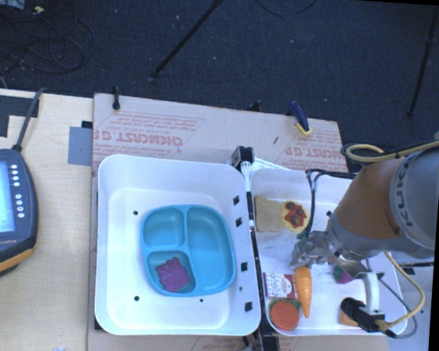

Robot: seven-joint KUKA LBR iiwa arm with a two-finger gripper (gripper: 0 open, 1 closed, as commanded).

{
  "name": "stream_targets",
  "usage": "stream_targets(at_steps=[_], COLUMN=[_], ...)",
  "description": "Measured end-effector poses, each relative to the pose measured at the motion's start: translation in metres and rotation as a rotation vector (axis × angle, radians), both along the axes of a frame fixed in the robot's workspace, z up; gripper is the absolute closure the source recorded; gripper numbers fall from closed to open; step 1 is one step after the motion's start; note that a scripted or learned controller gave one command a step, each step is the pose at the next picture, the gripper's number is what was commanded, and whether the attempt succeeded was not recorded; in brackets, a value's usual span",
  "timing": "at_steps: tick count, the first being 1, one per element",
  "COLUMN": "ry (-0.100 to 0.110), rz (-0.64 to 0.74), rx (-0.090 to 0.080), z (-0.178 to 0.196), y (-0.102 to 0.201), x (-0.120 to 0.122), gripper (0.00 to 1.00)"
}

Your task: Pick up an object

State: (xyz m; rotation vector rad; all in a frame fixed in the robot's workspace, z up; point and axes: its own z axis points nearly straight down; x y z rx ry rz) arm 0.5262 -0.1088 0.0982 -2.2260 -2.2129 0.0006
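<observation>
An orange toy carrot (303, 290) lies lengthwise just below the gripper (308, 255), a red tomato (285, 314) touching its lower end and a small carton (277, 284) beside it.

My arm (387, 203) reaches in from the right, grey with the orange band above the wrist, bent down steeply. My gripper (309, 254) hangs low, pointing down-left.

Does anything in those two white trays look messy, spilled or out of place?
Nothing looks spilled or broken. The right bin is just crowded: a toy carrot, a tomato and a pizza slice lie loosely around the gripper. In the left bin, a purple item sits neatly in the blue divided plate.
</observation>
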Motion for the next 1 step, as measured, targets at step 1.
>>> stream_targets(at_steps=[1], ry=[-0.006], rz=[0.012], rx=[0.000], z=[0.0940], y=[0.0730], x=[0.0127], gripper=[1.00])
